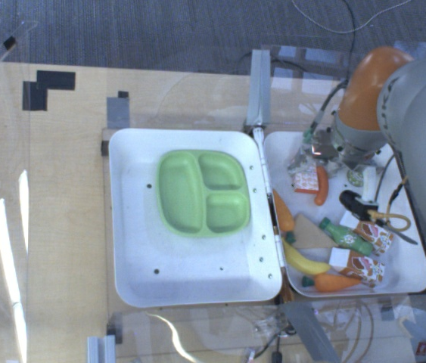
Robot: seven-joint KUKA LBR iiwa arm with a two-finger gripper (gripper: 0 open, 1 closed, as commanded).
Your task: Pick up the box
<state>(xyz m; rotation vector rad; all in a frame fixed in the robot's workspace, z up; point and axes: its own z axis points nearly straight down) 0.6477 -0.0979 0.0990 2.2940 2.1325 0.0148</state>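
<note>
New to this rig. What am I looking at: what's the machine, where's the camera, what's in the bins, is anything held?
There is one camera, fixed above the bench and looking down at a slant. The machine is a grey robot arm with an orange band, reaching in from the right. Its gripper hangs over the far end of the right bin. The left bin holds a green divided plate. The right bin is cluttered: a banana, a green bottle, a red sausage-shaped piece and a patterned box, the likely target. Nothing is visibly held, though the gripper's tip is hard to make out.
</note>
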